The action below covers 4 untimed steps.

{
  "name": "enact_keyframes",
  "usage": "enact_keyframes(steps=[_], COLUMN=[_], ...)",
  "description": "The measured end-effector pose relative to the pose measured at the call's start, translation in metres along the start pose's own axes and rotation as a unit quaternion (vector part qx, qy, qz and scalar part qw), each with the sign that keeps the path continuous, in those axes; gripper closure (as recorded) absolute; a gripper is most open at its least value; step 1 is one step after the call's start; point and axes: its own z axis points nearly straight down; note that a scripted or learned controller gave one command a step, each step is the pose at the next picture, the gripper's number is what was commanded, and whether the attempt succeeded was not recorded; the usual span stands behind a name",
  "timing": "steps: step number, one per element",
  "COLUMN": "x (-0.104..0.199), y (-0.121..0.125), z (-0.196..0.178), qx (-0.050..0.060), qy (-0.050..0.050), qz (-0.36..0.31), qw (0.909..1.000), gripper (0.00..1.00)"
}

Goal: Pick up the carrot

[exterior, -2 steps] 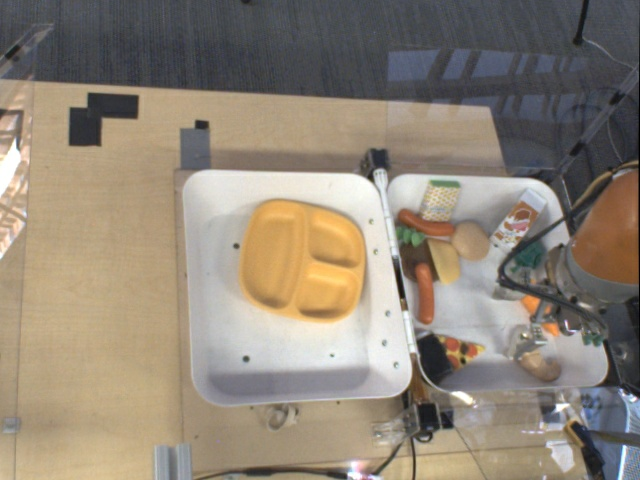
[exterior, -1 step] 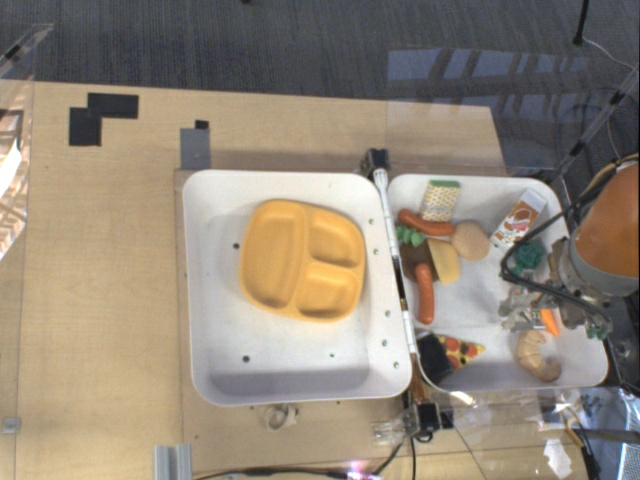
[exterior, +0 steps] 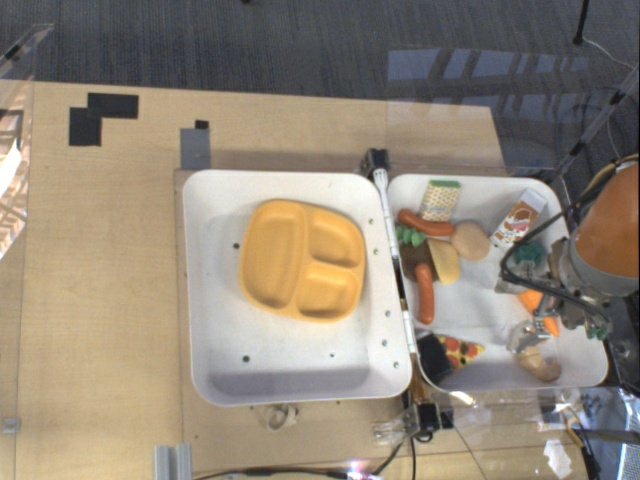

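Note:
The carrot (exterior: pixel 533 302) shows as orange patches in the right part of the right bin (exterior: pixel 480 388), mostly hidden under the arm's wrist. The gripper (exterior: pixel 545 320) hangs low right over it, at the end of the grey arm with the orange band (exterior: pixel 606 236) that comes in from the right edge. Whether the carrot is gripped is hidden by the wrist.
The right bin also holds a hot dog (exterior: pixel 425 224), a red sausage (exterior: pixel 425 294), a beige bun (exterior: pixel 470 240), a cracker box (exterior: pixel 441 199), a sauce packet (exterior: pixel 516 222), a pizza slice (exterior: pixel 461 349) and a tan piece (exterior: pixel 541 367). A yellow divided tray (exterior: pixel 303 258) lies in the left bin (exterior: pixel 215 298).

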Motion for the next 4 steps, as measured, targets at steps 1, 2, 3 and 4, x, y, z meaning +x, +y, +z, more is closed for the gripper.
enact_keyframes(steps=[1,2,3,4], x=[0.000,0.014,0.014,0.014], y=[-0.010,-0.014,-0.011,-0.012], z=[0.013,0.013,0.012,0.012], qx=[-0.002,0.001,0.000,-0.001], qy=[0.006,0.004,0.004,0.004], qz=[0.064,0.258,0.105,0.057], qw=[0.9980,0.9662,0.9945,0.9983], gripper=[0.00,0.00,0.00,0.00])
